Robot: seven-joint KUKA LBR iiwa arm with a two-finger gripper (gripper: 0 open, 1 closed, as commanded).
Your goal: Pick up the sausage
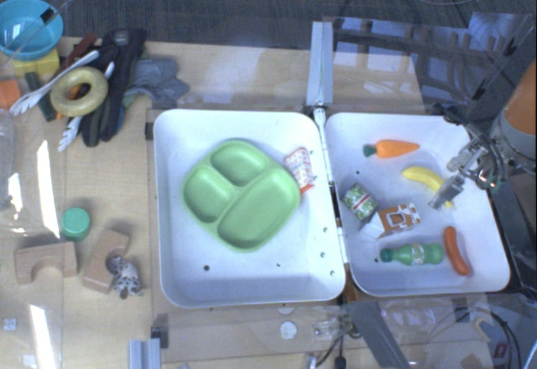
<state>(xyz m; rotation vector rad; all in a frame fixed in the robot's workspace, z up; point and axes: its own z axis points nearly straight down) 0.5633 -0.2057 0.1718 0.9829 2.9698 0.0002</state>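
You will find the short red-orange sausage [456, 250] low in the right-hand shallow white bin [495, 271], close to that bin's near right corner, lying free on the white floor at a slight slant. Just beside it on its left lies the green plastic bottle [413, 255], stretched out on its side with its cap end pointing toward the sausage; the 2 look near but apart. Above the bottle sits the small brown and white carton [398, 218], and next to that, toward the bin's left wall, the green and white can [359, 201], tilted. Further up you have the yellow banana [422, 179], and beyond it the orange carrot with a green top [392, 149] near the far side.

The two-finger gripper [460, 176] hangs over the right part of this bin, just right of the banana and well above the sausage. Its fingers stand apart with bare bin floor showing between them, so you can read it as spread wide and gripping nothing. The grey arm with its orange band [518, 120] comes in from the right edge.

In the left-hand white bin [168, 216] rests the green 3-compartment plastic plate [242, 194], with a small red and white packet [300, 168] touching its right rim.
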